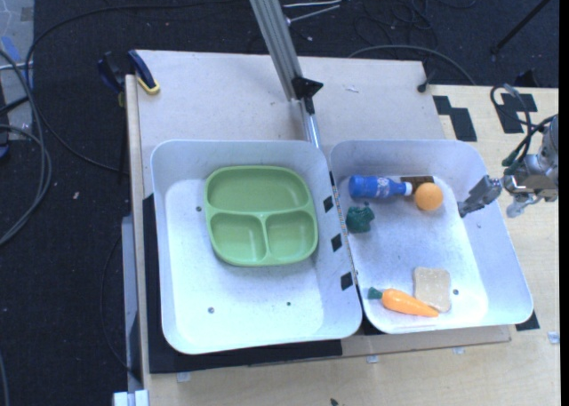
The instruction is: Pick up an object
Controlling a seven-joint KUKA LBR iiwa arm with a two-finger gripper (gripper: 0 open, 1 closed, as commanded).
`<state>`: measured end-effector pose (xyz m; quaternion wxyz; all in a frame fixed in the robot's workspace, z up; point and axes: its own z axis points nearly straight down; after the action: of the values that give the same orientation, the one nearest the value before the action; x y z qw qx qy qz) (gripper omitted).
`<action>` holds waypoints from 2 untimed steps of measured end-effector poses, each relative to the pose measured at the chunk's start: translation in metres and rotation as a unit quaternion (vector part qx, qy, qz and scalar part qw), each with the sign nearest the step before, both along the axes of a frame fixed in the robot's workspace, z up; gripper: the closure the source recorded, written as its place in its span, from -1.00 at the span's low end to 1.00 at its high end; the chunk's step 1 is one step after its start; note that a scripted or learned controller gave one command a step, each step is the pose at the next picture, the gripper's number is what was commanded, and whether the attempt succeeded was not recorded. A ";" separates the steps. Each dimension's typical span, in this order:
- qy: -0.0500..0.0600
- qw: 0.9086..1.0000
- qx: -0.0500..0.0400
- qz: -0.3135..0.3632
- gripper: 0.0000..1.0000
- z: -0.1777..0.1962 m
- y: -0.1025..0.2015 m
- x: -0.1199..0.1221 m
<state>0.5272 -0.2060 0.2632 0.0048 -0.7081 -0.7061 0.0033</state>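
From the fixed overhead camera, the right shallow white plastic bin (pixel 498 253) serves as the landmark. The two-finger metal gripper (pixel 500 196) sits at this bin's right rim, over its upper right edge, with its dark finger (pixel 477 194) reaching inward over the wall. The two fingers look spread apart with nothing between them, though the view there is small and cluttered. Inside the bin, near its far wall, lies a blue plastic bottle with a white cap (pixel 379 187), and a small round orange ball (pixel 428 197) touches or sits just beside the cap end. A small dark green toy (pixel 359 218) rests near the bin's left wall. Toward the near wall lie an orange plastic carrot (pixel 409 303) and a tan bread slice (pixel 433 288), touching. Left of this bin, the left white bin (pixel 178 306) holds a light green divided plate (pixel 262 215).
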 end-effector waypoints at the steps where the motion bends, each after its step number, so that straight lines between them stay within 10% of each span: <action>1: -0.006 1.000 -0.001 0.002 -1.00 0.006 0.001 0.002; 2: -0.004 1.000 -0.001 0.002 -1.00 -0.041 0.006 0.009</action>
<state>0.5362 -0.1995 0.2219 0.0017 -0.7067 -0.7075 0.0011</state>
